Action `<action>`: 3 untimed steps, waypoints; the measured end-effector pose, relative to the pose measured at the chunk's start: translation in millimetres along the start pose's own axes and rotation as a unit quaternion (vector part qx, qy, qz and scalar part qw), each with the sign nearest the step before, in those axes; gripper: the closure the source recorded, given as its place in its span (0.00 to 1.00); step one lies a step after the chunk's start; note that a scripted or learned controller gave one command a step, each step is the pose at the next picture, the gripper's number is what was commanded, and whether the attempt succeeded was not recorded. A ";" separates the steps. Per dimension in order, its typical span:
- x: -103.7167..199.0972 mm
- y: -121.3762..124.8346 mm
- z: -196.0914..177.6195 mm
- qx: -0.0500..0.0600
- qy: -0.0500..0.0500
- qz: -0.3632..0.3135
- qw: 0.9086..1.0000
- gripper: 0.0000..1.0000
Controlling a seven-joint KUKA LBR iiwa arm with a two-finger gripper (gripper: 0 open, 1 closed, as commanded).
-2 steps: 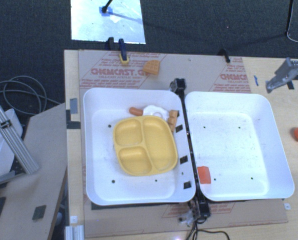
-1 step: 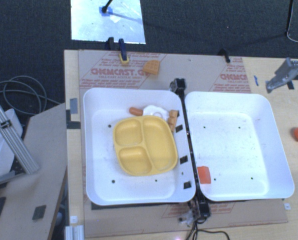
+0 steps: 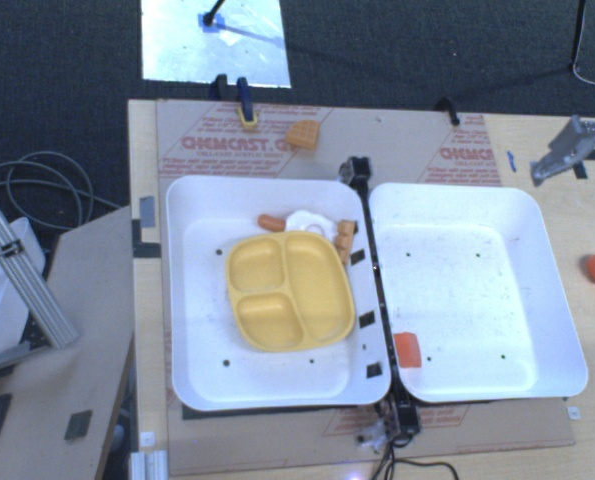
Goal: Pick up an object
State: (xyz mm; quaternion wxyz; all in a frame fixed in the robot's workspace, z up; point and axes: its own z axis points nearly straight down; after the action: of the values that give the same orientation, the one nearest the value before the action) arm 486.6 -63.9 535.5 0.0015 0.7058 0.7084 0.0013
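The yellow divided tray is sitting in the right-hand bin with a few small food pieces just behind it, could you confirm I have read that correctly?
Not quite: the camera view shows the yellow divided tray in the left bin, not the right one. The rest stands: a few small food pieces lie just behind it.

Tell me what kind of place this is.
Probably a robot lab test bench: two white bins clamped side by side on a board, toy items such as a yellow divided tray, and a gripper at the edge.
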 end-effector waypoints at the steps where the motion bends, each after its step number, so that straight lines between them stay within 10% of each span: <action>1: 0.0 0.0 0.0 0.000 0.000 0.000 1.000 0.00; 3: 0.0 0.0 0.0 0.000 0.000 0.000 1.000 0.00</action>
State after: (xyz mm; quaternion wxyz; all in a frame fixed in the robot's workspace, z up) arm 486.6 -63.9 535.5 0.0015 0.7058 0.7084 0.0013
